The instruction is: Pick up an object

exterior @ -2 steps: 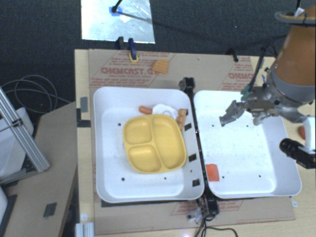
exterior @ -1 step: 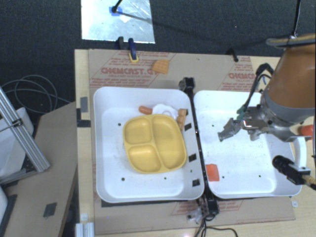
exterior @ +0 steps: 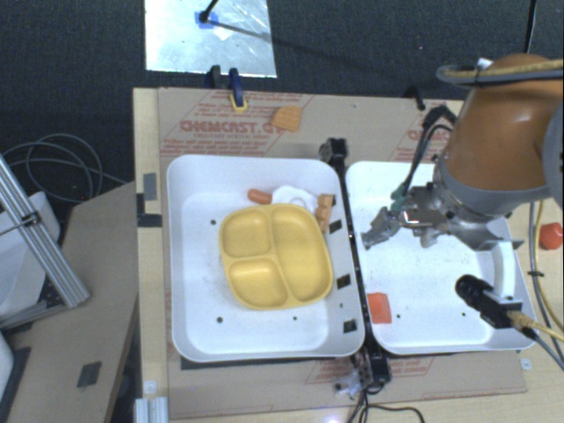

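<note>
Fingers-wise, cannot tell whether spread or pressed together: seen from above as one jagged metal tip. Can make out nothing between them. Belong to a gripper (exterior: 371,233) hanging over the left part of the right bin (exterior: 423,342), close to the wall shared with the left bin (exterior: 198,324), tipped leftward and downward from the grey arm (exterior: 502,139) reaching in from the right.

Nearest candidate for picking: a small orange-red block (exterior: 378,307), lying on the floor of the right bin by its near-left corner, nearward of the gripper and apart from it. Probably the easiest grab, being alone on bare white floor with room on its sides.

Across the wall, in the left bin: a yellow divided plate (exterior: 275,258), lying flat in the middle, and judging by its shape too broad and shallow for an easy pinch. Tucked along its far edge: an orange sausage-shaped piece (exterior: 259,196), a white item (exterior: 295,197) partly hidden by the plate, and a tan block (exterior: 325,208) close to the right wall. Crowded there, so likelier to slip or to block a grasp.

Judged stage: approach, no grasp yet. Would next call for shifting nearward over the orange-red block, or leftward over the wall toward the tan block, then descending. Main risk: striking the shared wall from so close.
</note>
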Action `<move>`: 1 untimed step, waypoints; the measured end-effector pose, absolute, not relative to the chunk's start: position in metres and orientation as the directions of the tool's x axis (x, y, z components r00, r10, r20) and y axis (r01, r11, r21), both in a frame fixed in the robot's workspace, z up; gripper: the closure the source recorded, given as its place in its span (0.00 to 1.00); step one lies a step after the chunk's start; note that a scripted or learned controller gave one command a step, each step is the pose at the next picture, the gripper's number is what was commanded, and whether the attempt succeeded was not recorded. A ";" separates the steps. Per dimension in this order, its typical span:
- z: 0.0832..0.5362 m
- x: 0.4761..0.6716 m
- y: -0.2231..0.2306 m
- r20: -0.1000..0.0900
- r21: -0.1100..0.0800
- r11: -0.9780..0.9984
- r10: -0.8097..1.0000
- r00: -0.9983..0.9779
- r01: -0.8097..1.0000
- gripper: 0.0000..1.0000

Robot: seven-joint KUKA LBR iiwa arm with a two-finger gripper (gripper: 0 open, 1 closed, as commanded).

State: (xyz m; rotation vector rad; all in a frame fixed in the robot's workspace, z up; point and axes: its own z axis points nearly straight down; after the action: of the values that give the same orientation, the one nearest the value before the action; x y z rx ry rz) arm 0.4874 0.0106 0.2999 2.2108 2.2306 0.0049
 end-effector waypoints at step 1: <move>0.383 0.487 -0.067 -0.003 0.011 -0.005 1.000 0.005 1.000 0.00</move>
State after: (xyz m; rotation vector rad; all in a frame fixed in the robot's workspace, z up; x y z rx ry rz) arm 0.4872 -0.0673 0.3831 2.2201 2.2084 0.0088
